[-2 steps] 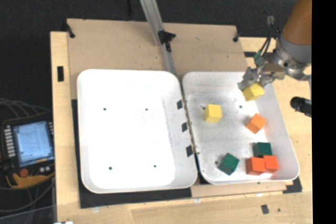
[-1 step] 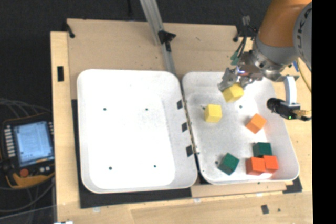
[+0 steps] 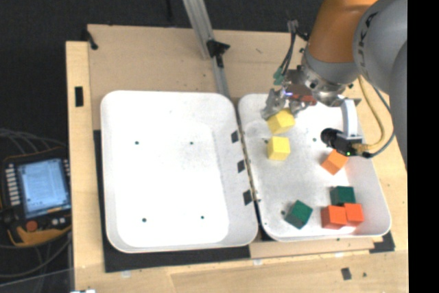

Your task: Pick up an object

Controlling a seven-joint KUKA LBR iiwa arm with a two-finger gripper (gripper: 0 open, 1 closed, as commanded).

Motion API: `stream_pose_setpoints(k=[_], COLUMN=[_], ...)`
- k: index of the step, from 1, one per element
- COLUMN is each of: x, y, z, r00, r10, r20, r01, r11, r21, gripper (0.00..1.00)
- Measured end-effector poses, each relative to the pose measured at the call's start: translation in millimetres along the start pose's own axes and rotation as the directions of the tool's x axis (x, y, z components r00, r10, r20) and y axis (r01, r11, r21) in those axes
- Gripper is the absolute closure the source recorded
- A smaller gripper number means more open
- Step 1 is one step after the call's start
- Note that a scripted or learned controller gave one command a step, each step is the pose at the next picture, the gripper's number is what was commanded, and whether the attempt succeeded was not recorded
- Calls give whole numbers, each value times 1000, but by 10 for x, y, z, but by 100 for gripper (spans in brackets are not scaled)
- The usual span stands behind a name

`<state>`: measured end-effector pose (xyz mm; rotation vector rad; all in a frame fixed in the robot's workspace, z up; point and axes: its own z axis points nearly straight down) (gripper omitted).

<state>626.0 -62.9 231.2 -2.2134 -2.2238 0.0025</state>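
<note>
Here tool (image 3: 280, 113) – fingers unclear, obj. unclear.

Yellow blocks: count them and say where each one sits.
2. One yellow block is at the gripper, near the right bin's upper left corner. The other yellow block lies just below it. More may hide under the arm.

Robotics lab: plywood bench (image 3: 158, 58), teach pendant (image 3: 38, 189)
</note>
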Motion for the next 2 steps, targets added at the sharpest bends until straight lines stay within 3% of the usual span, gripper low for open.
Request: stream_pose_setpoints(k=[2], x=[1143], y=[164], z=[-140], r00=[1000], r10=[-3], r20=[0], r01=[3], r11=[1000], r21=[-5], gripper=[100])
